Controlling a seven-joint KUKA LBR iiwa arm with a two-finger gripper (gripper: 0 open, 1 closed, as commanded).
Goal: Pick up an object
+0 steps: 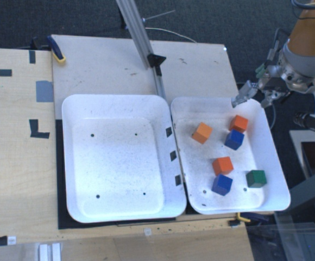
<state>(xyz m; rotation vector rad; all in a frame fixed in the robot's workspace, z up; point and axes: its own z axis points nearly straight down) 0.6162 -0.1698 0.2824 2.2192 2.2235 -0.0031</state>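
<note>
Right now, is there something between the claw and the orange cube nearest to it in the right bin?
Nothing visible stands between them. The claw hangs above the far rim of the right bin, and the nearest orange cube sits just below it, its top uncovered. A blue cube touches its near side.

Both bins — the left bin (117, 156) and the right bin (271, 162) — look like smooth white plastic with a slight sheen, flecked with dark specks and scuffs. The bench top (16, 162) reads as pale matt wood grain with dull grey tape patches, and the slanted rail (136, 23) above looks like ribbed, brushed metal. The cubes — an orange one (202, 132), a blue one (234, 140), a green one (256, 178) — appear matt and smooth-faced.
</note>
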